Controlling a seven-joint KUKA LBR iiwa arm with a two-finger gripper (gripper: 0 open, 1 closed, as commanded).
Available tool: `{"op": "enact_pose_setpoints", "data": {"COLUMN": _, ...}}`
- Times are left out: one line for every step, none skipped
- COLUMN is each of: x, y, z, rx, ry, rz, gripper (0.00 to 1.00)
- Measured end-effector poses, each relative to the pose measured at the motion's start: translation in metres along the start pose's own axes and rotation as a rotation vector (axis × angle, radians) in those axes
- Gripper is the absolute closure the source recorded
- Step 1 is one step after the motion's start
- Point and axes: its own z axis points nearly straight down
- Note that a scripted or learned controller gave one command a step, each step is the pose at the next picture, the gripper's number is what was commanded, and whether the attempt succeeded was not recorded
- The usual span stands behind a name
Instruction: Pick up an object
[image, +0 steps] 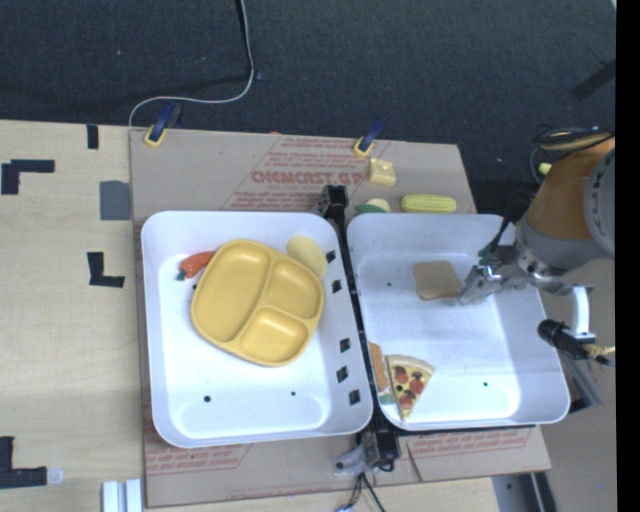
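My gripper (474, 287) hangs low in the right bin (520, 345), near its upper middle. Right beside it, to the left, lies a flat tan piece like a slice of bread (435, 279); the fingertips reach its right edge. A toy pizza slice (405, 383) rests near the bin's front left corner. In the left bin (175, 400) a yellow divided plate (258, 301) lies tilted, with an orange carrot-like piece (194, 264) at its left and a pale yellow rounded piece (307, 252) at its upper right.
Behind the bins, on the cardboard, lie a yellow block (381, 172), a corn cob (428, 204) and a small green-white piece (372, 207). A black divider (345, 300) runs between the bins. The arm's orange band (570, 190) stands over the right bin's far right edge.
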Motion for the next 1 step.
{"op": "enact_pose_setpoints", "data": {"x": 0.0533, "y": -0.0004, "z": 0.0167, "rx": 0.0, "ry": 0.003, "rz": -0.009, "gripper": 1.0}}
